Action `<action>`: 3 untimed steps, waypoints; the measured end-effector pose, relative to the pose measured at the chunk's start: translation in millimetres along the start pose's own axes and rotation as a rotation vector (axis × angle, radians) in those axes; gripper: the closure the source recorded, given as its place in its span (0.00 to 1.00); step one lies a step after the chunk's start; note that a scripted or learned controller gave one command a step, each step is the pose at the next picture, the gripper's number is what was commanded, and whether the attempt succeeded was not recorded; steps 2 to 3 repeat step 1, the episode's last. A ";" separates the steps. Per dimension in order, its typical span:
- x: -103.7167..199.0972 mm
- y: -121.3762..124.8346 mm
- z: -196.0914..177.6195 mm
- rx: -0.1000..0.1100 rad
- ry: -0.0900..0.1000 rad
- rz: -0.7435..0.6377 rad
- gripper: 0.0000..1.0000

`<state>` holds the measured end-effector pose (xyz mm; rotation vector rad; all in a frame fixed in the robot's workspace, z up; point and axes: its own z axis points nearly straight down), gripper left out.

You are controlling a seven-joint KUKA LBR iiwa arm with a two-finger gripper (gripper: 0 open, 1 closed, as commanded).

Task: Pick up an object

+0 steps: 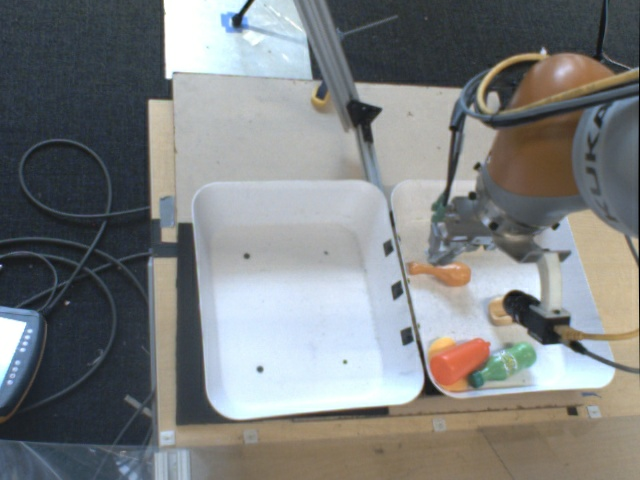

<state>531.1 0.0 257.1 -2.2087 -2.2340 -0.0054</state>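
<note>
My gripper point(443, 248) hangs low over the back left part of the right bin point(590, 368). Just below it, on the bin floor, lies an orange drumstick-shaped toy point(445, 273), with nothing seen lifted. At the bin's front sit a red-orange cylinder point(460, 360), a green bottle point(505, 364) and a small yellow piece point(440, 346). A tan ring point(498, 312) lies mid-bin, partly behind a black fitting on the arm.
The left bin point(215, 268) stands beside the right one, with a shared wall point(398, 288) bearing black marks. A slanted metal pole point(335, 58) crosses the back of the bench. Cables and a handheld pendant point(15, 353) lie on the floor at left.
</note>
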 end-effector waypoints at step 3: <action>55.8 -0.7 -3.4 0.001 0.000 0.000 1.00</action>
